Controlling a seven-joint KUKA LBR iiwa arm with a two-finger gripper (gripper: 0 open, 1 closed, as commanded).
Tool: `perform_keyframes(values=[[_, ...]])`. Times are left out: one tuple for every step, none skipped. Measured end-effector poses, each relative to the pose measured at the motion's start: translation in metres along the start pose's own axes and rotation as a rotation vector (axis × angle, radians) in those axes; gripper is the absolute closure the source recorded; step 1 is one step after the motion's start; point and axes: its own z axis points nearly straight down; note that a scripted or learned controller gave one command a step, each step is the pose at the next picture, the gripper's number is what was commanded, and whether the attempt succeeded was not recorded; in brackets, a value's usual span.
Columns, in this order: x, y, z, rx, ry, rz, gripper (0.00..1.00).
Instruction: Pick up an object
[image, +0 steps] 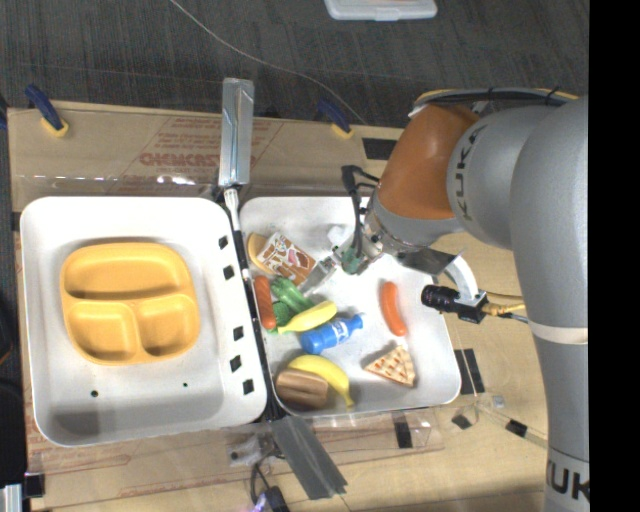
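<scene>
While your pincer (340, 258) hangs low in the right bin (440, 345), you cannot tell its state; just beside it lie a snack packet (281, 255) and green toy (290, 297).

The grey arm's two-finger gripper (325, 268) hangs low in the right white plastic bin (440, 350), its fingertips just beside a brown printed snack packet (283, 256) and above a green toy vegetable (290, 298). A blue plastic bottle (330, 334) lies farther below.
</scene>
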Motion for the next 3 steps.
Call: perform_keyframes(values=[[-0.010,0.009,0.048,-0.009,-0.006,0.388,0.00],[0.001,0.034,0.049,0.000,-0.009,0.572,0.00],[-0.005,0.069,0.024,0.021,0.012,0.362,0.00]])
